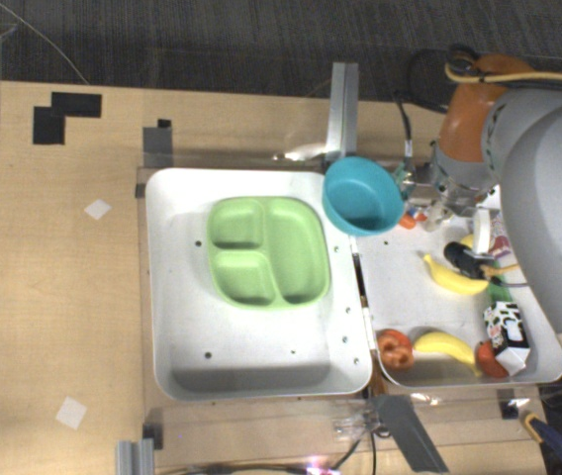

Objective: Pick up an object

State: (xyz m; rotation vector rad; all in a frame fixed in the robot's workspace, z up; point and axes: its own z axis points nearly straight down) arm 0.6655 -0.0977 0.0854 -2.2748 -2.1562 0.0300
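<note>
Blue bowl [362,195] is seen tilted over the rim between the left bin [177,265] and right bin [400,275], its edge beside the gripper [421,198]. How far the gripper is open, and whether the bowl's edge is gripped, cannot be told. Risk judged: with a thin-rim hold, the bowl could swing and slip, dropping onto the green tray [266,250]. Bowl appears smooth, rounded, shallow, glossy plastic, uniformly teal-blue.

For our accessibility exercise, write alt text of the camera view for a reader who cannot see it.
A grey robot arm with an orange band reaches from the right, with a round blue plastic bowl tilted beside its wrist at the bins' junction. The left white bin holds a green divided plastic tray; the right white bin holds two yellow bananas and other small items.
</note>
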